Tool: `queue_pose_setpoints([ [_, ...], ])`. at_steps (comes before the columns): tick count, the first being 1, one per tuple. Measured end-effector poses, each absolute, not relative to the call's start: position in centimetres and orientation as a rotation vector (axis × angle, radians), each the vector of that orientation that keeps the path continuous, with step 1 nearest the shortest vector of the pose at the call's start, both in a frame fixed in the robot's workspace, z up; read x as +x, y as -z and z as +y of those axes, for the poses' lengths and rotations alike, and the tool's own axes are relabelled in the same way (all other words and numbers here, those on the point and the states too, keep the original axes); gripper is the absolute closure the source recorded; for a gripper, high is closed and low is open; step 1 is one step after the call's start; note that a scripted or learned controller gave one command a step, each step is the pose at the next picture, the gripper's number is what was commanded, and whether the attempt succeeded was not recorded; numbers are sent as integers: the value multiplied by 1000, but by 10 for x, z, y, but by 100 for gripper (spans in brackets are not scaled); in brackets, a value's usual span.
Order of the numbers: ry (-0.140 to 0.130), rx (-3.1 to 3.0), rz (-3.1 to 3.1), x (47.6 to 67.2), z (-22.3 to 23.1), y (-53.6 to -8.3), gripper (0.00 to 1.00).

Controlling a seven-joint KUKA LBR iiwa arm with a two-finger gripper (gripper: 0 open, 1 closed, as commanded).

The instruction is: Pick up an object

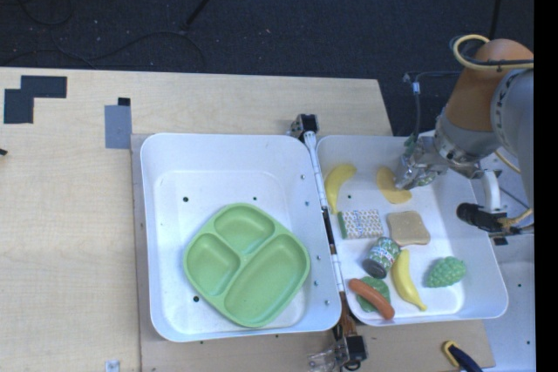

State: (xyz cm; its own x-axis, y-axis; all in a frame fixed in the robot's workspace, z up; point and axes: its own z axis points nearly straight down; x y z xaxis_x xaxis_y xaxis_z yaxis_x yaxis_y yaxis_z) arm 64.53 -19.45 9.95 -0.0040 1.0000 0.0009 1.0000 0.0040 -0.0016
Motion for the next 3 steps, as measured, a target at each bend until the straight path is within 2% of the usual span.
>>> queue_pose_setpoints([
  [1, -2, -2214, -2223, 645, -194, -99, 0],
  [2, -3, -2214, -2221, 645, -195, -109, 100],
  [3, -2, -2217, -2221, 627, -100, -140, 100],
])
